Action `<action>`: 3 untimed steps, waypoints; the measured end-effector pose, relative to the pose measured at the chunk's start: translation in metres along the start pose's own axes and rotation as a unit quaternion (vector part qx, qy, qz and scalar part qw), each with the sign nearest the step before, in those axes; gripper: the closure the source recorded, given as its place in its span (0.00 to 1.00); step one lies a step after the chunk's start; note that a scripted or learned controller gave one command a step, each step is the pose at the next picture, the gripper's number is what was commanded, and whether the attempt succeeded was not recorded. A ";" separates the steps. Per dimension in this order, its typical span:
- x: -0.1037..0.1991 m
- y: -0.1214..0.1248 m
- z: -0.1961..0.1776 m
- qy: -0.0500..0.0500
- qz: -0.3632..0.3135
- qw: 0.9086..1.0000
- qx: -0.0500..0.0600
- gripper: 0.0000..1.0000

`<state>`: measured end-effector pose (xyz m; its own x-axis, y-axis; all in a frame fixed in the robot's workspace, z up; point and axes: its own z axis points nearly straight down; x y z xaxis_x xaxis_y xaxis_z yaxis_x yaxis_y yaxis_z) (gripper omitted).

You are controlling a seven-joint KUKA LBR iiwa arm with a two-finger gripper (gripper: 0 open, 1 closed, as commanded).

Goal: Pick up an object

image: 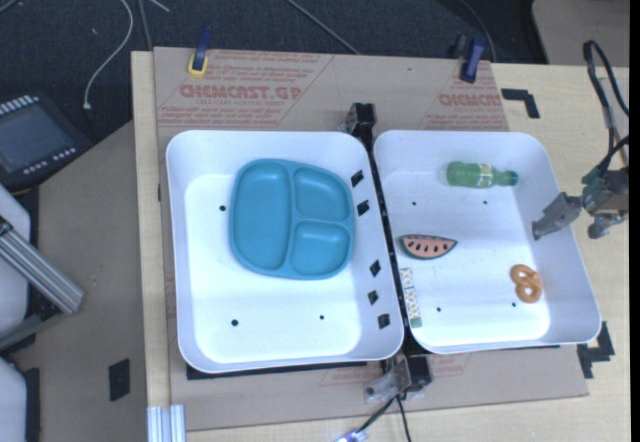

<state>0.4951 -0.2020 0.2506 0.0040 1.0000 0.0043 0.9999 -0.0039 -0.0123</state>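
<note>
The right bin point(560, 325) holds three small objects. A green bottle point(480, 175) lies on its side near the far wall. A watermelon slice point(428, 247) rests by the divider, and a pretzel point(526, 282) sits near the right wall. My gripper point(572, 223) hangs over the right rim of this bin, above and to the right of the pretzel. It is open with nothing between its fingers point(552, 218). The bottle lies to its far left.
A blue divided plate point(292, 218) lies in the left bin point(200, 330). Black clips line the divider point(372, 230) between the bins. Clamps point(471, 58) hold the cardboard base at the back, and cables trail on the floor behind.
</note>
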 end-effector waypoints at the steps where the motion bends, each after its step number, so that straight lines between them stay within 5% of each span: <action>1: 0.001 0.002 -0.006 -0.002 -0.002 1.000 -0.006 0.00; 3: -0.010 0.010 0.113 0.000 -0.002 1.000 -0.003 0.00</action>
<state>0.5036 -0.2115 0.1371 -0.0001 1.0000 0.0038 1.0000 0.0001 -0.0070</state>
